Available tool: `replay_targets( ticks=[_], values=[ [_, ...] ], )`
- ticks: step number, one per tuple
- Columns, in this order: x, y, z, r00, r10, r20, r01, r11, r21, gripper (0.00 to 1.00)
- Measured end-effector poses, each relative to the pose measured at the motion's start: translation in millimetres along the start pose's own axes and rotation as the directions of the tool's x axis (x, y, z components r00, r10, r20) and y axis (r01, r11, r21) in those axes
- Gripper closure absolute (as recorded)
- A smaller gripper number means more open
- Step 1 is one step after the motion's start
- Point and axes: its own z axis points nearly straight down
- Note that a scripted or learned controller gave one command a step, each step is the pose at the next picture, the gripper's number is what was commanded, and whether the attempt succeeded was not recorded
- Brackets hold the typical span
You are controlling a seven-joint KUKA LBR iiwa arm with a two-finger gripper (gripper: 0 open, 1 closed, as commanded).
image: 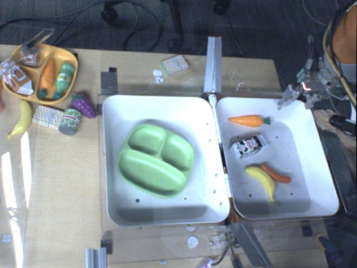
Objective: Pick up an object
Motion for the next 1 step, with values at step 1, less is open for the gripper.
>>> replay_targets(
  ticks=[1],
  values=[
    [14.5,-20.6,-26.3,0.998,-0.061,0.0,0.061,0.998,0.0,0.0]
  ],
)
